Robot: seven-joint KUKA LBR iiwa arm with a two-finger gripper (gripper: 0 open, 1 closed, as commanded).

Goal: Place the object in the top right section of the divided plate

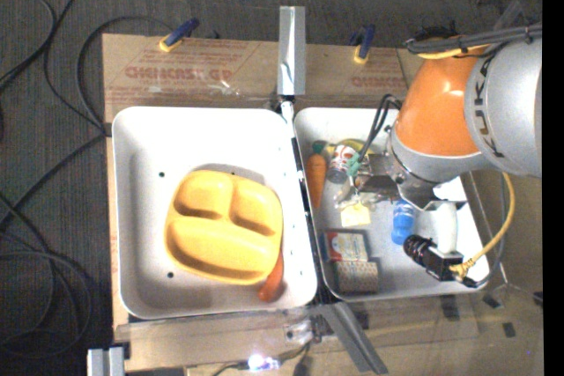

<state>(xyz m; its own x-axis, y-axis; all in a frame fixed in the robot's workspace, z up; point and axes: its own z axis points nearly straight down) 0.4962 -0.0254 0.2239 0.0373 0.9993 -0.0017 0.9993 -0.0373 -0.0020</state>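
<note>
two shallow white bins sit side by side. the left white bin (141,189) holds a yellow divided plastic plate (226,224), an orange-red piece (272,279) at its lower right edge. the right white bin (310,123) holds an orange toy carrot (315,178), a blue bottle (402,223) and small boxes (351,260). the grey-and-orange arm (458,114) hangs over this bin; its gripper's state cannot be judged.

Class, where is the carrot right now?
The carrot lies in the right bin, along its left wall, close to the divider between the bins, left of the arm's wrist.
</note>
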